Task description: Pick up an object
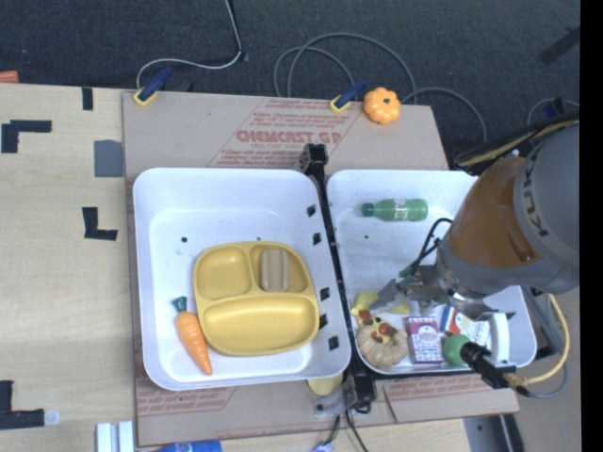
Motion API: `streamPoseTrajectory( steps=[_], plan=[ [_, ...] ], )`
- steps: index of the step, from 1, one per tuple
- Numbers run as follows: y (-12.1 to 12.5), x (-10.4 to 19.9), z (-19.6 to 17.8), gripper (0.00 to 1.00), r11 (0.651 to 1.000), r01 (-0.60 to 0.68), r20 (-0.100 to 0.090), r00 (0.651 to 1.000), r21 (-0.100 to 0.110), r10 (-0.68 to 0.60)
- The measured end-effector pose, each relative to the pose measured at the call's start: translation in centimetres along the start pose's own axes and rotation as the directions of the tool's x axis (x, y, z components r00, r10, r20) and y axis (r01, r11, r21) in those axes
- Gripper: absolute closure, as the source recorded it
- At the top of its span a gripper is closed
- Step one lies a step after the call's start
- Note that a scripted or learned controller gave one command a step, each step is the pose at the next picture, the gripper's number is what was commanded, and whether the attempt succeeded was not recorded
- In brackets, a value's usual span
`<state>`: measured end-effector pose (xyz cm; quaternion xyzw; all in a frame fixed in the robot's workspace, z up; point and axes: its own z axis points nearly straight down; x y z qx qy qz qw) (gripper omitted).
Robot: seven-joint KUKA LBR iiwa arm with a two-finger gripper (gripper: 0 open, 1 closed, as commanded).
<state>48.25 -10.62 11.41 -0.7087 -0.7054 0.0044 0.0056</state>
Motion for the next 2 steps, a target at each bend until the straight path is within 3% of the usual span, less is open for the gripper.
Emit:
streamPoseTrajectory(
  steps=[1,2],
  plan=[
    [6.1,-9.7,2.9,0.00,1.000,0.002,0.004,1.000,-0.017,-0.002],
    [8.3,0.4,-1.2,0.00,1.000,0.013,0.000,1.000,-0.016,-0.013]
  ],
)
